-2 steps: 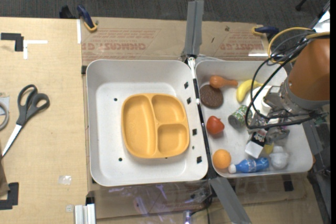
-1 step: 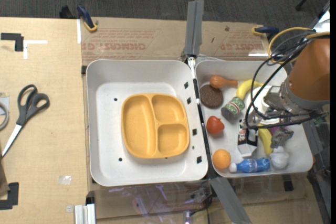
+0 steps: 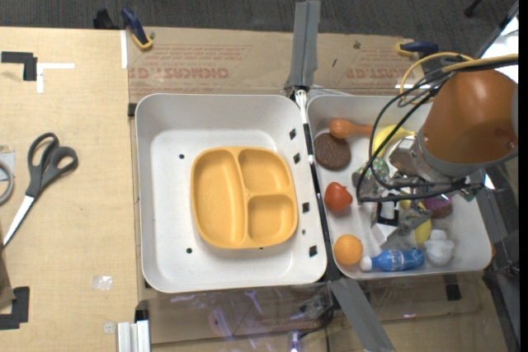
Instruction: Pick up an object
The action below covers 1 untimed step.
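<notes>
While the arm [image 3: 470,119] reaches over the right bin [image 3: 487,247], we locate its gripper [image 3: 396,206] low among the clutter there; we cannot tell its state, as the wrist hides it. Beside it we see a red tomato-like item [image 3: 338,196], a brown disc [image 3: 332,151], an orange ball [image 3: 347,249] and a blue bottle [image 3: 396,260] lying on its side near the front wall. We find a yellow divided plate [image 3: 244,197] resting in the left bin [image 3: 157,177]. Scissors [image 3: 37,177] lie on the bench [image 3: 66,260], well apart.
</notes>
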Available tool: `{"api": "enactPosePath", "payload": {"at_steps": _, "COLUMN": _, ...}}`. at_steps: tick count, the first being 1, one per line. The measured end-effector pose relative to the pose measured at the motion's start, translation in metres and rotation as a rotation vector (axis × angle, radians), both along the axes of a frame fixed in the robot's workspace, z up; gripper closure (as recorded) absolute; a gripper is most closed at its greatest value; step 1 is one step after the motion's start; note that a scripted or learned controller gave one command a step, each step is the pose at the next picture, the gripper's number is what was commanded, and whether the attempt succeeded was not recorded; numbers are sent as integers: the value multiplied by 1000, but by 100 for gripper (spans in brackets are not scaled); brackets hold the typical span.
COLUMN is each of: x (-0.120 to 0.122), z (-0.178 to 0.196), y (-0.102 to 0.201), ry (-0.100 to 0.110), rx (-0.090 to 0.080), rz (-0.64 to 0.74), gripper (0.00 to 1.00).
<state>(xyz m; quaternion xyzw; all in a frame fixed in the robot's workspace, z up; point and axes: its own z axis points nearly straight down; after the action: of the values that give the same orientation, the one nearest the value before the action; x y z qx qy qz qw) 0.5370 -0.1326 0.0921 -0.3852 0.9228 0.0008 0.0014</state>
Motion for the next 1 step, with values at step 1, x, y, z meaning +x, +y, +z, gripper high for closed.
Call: {"api": "enactPosePath", "payload": {"at_steps": 1, "x": -20, "z": 0, "y": -25, "ry": -1, "rx": -1, "rz": -87, "gripper": 0}}
